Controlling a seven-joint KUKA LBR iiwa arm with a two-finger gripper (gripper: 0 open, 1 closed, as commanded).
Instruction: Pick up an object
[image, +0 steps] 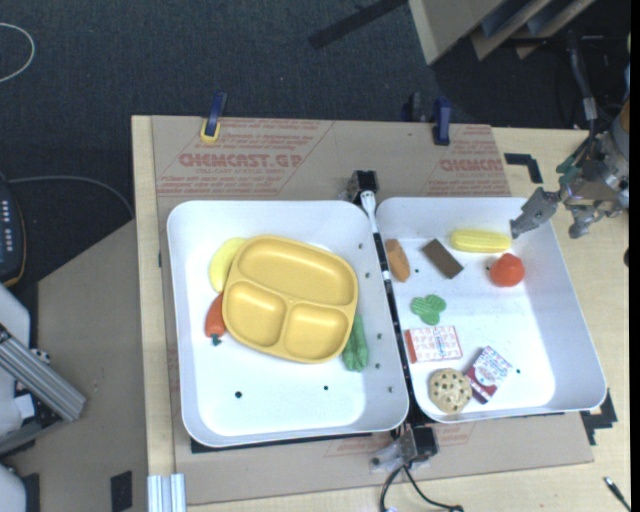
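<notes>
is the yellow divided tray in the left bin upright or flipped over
Upright. The yellow divided tray rests open side up in the left bin: its three hollow compartments and raised rim face the camera.

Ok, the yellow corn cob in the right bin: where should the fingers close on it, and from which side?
Grip the corn cob at its middle, across the narrow width, coming straight down. It lies flat and lengthwise left-right with free space around it; the gripper hovers at its right end.
</notes>
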